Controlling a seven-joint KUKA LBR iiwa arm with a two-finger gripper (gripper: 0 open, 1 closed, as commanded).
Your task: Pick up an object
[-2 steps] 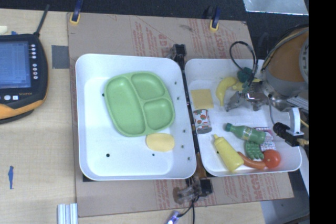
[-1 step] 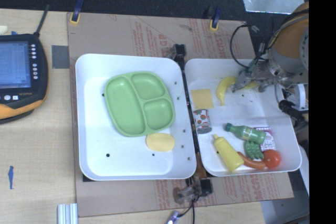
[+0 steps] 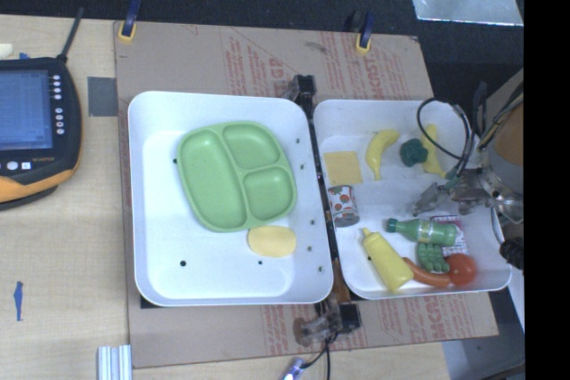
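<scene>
I see the tool at the right bin's three o'clock edge, fingers spread over a green bottle; its label is unreadable. The left bin offers open floor at six o'clock.

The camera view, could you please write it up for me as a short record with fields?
left bin: green divided plate; pale yellow oval piece at the plate's near edge
right bin: banana, yellow square slice, small can, green bottle, yellow squeeze bottle, dark green piece, tomato
gripper: over the right bin, just above the green bottle
held: nothing seen between the fingers
off the bins: handheld screen unit at left
</scene>
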